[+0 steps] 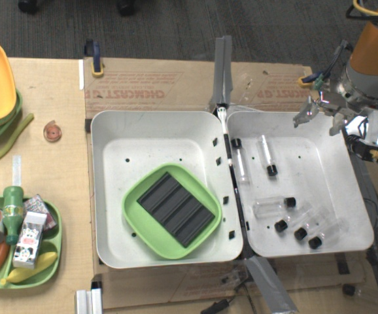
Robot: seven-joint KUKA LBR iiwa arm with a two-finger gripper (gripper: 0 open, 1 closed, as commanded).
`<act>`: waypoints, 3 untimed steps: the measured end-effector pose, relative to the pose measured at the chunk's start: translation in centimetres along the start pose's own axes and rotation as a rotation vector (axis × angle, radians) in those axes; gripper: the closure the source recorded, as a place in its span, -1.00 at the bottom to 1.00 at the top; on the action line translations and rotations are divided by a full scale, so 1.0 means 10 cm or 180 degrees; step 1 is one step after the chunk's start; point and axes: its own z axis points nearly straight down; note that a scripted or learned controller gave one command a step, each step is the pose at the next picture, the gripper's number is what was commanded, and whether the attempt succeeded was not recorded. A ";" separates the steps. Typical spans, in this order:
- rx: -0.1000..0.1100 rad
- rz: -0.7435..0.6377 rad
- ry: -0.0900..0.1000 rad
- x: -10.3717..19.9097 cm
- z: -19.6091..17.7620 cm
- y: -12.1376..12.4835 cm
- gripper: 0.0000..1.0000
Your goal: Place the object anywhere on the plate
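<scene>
Right, your pincer point(320, 114) hangs spread and holding nothing at two o'clock; the clear plastic vials with black caps point(268, 156) lie in the right white bin point(346, 175), the green square plate point(173, 212) at seven o'clock awaits — nothing's placed.

A dark grey carpet floor point(176, 18) runs along the top. Black chair wheels point(29, 4) stand on it. Below is a light wood table point(45, 169). A flat brown cardboard sheet point(156, 87) with red letters lies on the table. A blue clamp point(92, 52) grips its top left edge.
</scene>
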 end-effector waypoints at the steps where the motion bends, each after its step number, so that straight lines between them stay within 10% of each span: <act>1: -0.0004 -0.0162 -0.0001 -0.38 -0.17 0.27 -1.00; 3: 0.0000 -0.0171 0.0000 -0.38 -0.44 0.27 -1.00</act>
